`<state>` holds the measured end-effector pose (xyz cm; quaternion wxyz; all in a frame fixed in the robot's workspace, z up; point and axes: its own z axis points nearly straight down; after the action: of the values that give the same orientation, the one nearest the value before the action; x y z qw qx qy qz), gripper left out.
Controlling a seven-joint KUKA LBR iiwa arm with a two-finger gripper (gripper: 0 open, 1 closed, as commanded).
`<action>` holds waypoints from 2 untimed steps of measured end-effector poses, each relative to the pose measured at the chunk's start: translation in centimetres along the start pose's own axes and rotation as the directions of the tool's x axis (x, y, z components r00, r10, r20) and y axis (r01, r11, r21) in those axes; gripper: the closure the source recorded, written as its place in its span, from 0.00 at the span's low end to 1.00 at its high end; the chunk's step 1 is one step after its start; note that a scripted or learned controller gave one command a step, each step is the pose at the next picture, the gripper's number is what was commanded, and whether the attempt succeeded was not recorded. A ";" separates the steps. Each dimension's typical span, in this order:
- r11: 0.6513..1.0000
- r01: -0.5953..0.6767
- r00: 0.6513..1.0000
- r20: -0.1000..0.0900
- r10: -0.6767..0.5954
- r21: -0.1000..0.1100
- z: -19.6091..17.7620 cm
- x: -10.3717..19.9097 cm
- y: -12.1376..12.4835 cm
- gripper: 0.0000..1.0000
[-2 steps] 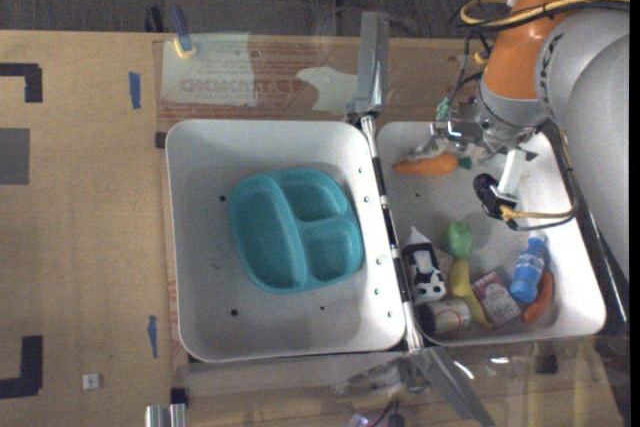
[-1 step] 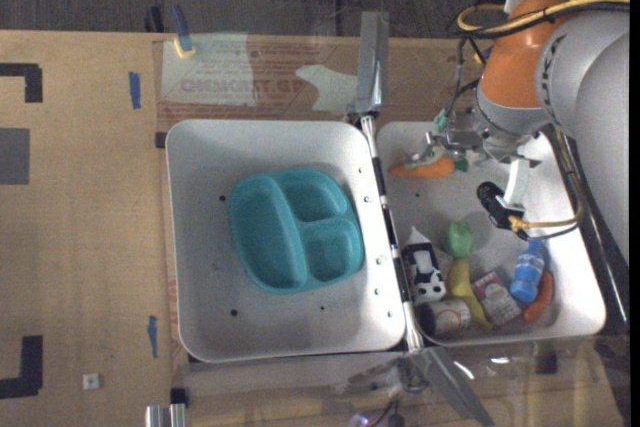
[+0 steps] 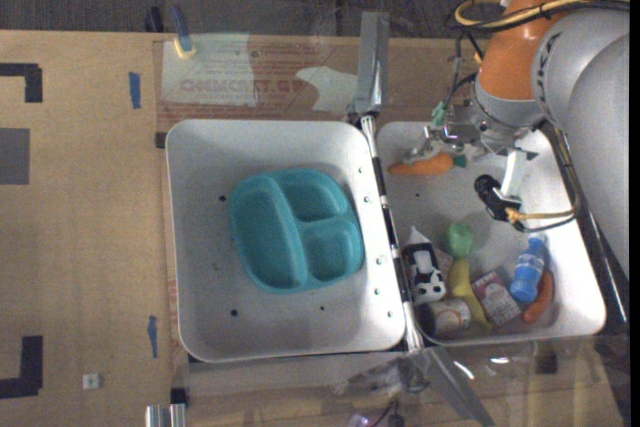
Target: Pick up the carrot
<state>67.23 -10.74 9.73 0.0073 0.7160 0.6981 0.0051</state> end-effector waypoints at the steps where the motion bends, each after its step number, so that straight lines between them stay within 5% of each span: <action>1: 0.998 0.054 0.999 -0.002 -0.054 0.014 -11.5 -3.0 -0.2 0.00; 2: 1.000 -0.007 1.000 -0.001 0.007 0.015 -18.6 -4.0 0.0 0.00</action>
<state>66.78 -14.62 28.35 0.0017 0.7184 0.6957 0.0003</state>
